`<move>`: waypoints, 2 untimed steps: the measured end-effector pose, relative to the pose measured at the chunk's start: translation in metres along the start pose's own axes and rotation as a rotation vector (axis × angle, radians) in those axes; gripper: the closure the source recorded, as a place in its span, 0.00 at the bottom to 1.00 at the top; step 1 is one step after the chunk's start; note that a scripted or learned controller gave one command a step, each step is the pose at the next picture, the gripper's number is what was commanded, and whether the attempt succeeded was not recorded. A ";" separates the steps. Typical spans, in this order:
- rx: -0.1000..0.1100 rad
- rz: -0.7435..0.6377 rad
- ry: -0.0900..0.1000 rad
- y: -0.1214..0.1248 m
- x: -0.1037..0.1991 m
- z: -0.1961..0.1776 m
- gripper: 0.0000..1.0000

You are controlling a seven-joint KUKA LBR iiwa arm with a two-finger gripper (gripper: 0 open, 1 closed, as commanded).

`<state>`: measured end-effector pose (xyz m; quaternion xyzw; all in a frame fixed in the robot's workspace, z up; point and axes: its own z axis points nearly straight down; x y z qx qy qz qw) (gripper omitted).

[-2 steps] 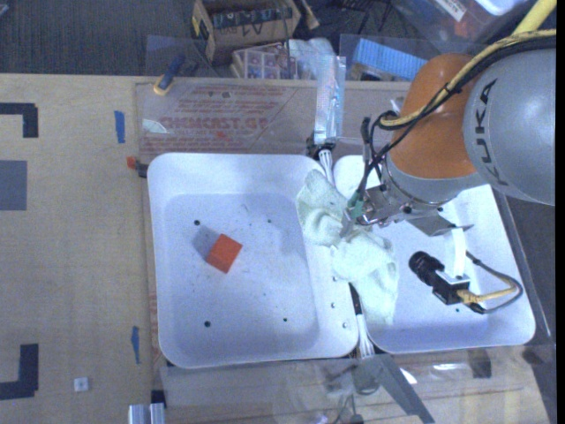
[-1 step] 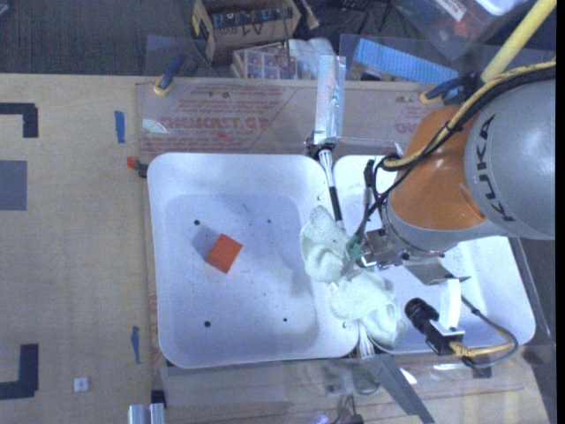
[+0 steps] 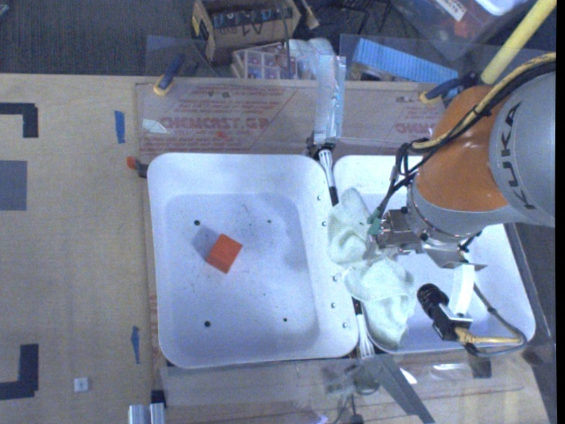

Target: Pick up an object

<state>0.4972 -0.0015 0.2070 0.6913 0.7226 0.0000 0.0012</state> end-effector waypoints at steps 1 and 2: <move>0.002 -0.053 0.001 0.001 0.074 0.005 1.00; 0.005 -0.033 0.002 -0.007 0.011 0.005 1.00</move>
